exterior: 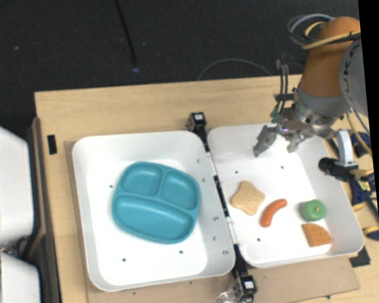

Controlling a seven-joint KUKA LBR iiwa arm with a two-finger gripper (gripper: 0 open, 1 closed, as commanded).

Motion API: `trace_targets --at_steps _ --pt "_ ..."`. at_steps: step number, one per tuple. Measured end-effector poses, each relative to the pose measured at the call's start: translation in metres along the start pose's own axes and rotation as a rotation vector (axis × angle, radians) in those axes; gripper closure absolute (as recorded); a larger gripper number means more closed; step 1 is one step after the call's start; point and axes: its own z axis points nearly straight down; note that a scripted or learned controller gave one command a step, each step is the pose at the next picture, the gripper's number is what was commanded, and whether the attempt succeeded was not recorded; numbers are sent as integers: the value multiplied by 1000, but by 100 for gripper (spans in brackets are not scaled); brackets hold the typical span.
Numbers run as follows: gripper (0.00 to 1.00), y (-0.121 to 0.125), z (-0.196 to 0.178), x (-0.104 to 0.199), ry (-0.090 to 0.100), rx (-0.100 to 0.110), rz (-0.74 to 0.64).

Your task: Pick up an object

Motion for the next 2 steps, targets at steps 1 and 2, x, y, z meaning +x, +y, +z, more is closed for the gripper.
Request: trace_targets --at_steps 1,2 --pt "0 -5 57 7 1 2 2" --pt "100 -3 42 6 1 -6 2"
